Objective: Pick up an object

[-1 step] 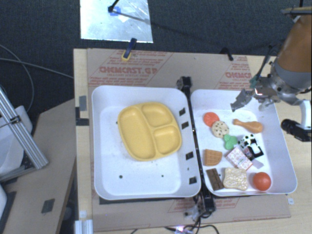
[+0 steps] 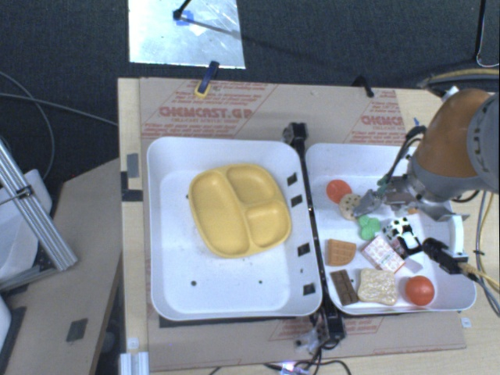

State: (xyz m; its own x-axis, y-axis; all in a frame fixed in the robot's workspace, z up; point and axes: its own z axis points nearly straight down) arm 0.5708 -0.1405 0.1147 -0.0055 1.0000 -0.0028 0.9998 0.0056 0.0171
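Note:
My gripper (image 2: pixel 369 203) reaches in from the right and hangs low over the middle of the right bin (image 2: pixel 449 299). Its tip is right next to a round beige cookie (image 2: pixel 349 204), just above a green toy (image 2: pixel 368 226). An orange-red tomato (image 2: pixel 338 190) lies to the left of the tip. A black-and-white toy (image 2: pixel 402 230) and a pink speckled packet (image 2: pixel 382 253) lie below the wrist. Nearer the front lie a waffle (image 2: pixel 341 251), a chocolate bar (image 2: pixel 344 285), a slice of toast (image 2: pixel 377 286) and a red ball (image 2: pixel 419 289).
The left bin (image 2: pixel 172 287) holds a yellow divided plate (image 2: pixel 238 208). A black divider with clips (image 2: pixel 306 209) runs between the bins. The grey arm with its orange band (image 2: pixel 453 135) covers the right bin's far right corner.

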